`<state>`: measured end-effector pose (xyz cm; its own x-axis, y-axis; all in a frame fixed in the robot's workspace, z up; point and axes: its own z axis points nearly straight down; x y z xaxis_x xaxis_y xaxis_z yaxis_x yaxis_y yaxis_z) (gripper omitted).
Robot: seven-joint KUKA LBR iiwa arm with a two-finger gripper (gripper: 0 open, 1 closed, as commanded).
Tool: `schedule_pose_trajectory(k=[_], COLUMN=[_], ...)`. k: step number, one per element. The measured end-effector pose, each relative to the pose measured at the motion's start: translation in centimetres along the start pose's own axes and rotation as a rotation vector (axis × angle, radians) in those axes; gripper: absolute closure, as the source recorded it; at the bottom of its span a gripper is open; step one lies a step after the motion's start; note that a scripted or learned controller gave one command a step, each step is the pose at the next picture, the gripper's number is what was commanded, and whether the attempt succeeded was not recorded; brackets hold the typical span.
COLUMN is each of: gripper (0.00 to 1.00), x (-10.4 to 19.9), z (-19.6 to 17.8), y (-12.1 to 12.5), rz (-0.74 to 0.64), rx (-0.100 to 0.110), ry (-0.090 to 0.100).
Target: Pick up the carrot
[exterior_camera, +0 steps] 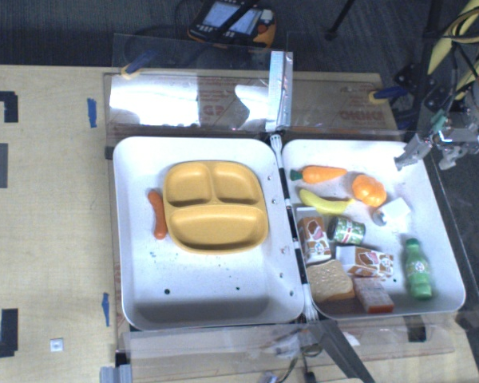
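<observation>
Your gripper hangs over the right bin's far right corner; you cannot tell its state. Nearer you sits a green bottle, then the banana, and the carrot lies just beyond.

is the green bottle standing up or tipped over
Tipped over: the green bottle lies flat on the right bin's floor, cap toward the far side.

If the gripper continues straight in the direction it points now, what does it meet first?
The grey two-finger gripper points down-left over the right white bin. Going straight on, it would probably first meet the round orange toy fruit, not the orange carrot with green top, though its height above them is unclear.
</observation>
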<state>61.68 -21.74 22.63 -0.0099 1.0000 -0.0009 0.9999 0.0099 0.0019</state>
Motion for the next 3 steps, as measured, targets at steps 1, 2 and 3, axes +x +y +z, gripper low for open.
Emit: schedule_pose_trajectory(k=[1, 2, 3], gripper=[0.0, 1.0, 1.0], x=[2.1, 2.1, 8.0], z=[13.8, 12.7, 13.8], y=[2.4, 2.6, 4.6], rz=[-0.08, -0.082, 0.319], rx=[-0.001, -0.006, 0.017], ry=[0.001, -0.002, -0.011])
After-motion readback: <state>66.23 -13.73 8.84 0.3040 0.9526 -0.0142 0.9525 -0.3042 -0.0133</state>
